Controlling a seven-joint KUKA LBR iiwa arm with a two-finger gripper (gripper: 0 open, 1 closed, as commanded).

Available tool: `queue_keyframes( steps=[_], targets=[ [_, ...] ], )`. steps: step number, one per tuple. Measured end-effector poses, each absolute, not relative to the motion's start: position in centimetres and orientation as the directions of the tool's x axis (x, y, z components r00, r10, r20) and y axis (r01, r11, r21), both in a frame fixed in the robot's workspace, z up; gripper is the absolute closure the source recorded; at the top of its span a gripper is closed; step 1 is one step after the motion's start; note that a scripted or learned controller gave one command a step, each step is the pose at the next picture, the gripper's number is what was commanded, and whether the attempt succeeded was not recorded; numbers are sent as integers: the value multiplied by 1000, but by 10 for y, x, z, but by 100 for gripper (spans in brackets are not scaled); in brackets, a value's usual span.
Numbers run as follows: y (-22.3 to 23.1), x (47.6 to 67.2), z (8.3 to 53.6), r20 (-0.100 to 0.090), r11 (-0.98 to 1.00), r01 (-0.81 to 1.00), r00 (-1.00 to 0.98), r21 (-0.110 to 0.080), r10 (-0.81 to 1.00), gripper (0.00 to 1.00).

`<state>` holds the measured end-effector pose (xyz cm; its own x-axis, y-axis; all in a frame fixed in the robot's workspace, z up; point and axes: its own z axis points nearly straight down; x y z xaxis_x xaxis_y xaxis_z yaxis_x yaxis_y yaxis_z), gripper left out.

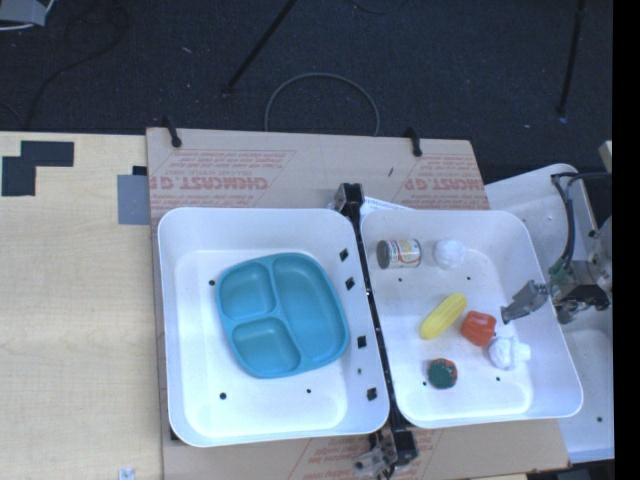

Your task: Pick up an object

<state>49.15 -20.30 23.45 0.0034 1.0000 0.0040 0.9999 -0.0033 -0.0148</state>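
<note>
Gripper [522, 301] at right bin's [545, 268] right wall, jaw state can't tell, nothing seen between fingers.

Gripper tip sits above the right rim, near the red block [478, 327] and white crumpled piece [508, 352], contact unclear. Right bin count: one small can [402, 253] lying near the back-left corner, one white ball [449, 253] beside it, one yellow corn-shaped toy [442, 315] mid-bin, one red block, one white crumpled piece by the right wall, one green-and-red round toy [442, 372] near the front edge. Left bin [190, 268]: one blue divided plate [281, 313], centred, with bare floor along all four walls. Right bin's front-right corner is open floor.
</note>
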Motion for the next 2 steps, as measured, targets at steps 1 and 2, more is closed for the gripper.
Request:
queue_keyframes(
  steps=[1, 2],
  targets=[
    [-203, 494, 241, 1, 0, 1000, 0, -3, 1000, 0],
    [-202, 498, 196, 3, 1, 1000, -1, -7, 1000, 0]
  ],
)
